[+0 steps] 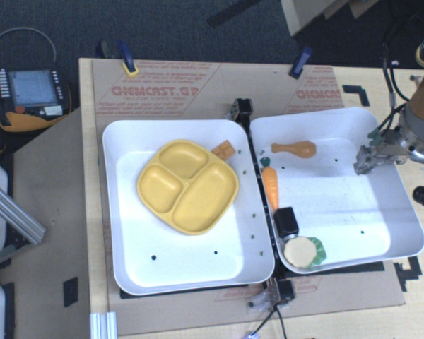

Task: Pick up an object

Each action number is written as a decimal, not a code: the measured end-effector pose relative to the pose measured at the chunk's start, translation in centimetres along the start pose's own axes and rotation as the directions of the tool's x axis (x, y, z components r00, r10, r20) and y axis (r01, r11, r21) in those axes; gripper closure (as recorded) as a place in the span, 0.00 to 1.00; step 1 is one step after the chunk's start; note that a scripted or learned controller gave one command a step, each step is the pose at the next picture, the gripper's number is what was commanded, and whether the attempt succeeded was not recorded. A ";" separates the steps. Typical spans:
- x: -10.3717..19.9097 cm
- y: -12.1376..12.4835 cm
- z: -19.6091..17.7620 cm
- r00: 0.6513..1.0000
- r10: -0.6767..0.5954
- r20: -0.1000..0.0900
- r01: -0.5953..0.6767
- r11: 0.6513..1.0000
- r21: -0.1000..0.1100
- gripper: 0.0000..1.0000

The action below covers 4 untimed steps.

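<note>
Bearing 2 bins, surface (92,189). Lying in left bin (127,253), yellow tray (187,186). Lying along right bin's (353,217) left wall: carrot (270,188), black block (285,222), round food (302,251); wooden spoon (295,148) near back. Hanging over right bin's right side, claw (367,162), grip unclear.

Both white bins (191,267) look like smooth, slightly glossy plastic. The yellow divided plate (188,186) is matt plastic. The bench top (219,83) is printed brown cardboard. The wooden-looking spoon (295,148) may be plastic.
</note>
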<state>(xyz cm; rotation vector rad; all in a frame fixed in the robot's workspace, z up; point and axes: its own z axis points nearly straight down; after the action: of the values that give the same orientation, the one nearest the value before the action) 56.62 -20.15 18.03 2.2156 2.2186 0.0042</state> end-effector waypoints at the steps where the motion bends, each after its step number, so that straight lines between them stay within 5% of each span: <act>1: -0.1 0.2 -4.3 1.000 0.000 0.001 0.000 1.000 0.000 1.00; 2: -0.1 0.4 -9.8 1.000 0.000 0.001 0.000 1.000 -0.001 1.00; 4: 9.4 -1.9 -10.1 1.000 -0.004 -0.005 0.004 1.000 0.008 1.00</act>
<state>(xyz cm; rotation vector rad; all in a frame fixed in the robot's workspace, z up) 54.69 -10.70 28.05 2.2176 2.2292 0.0011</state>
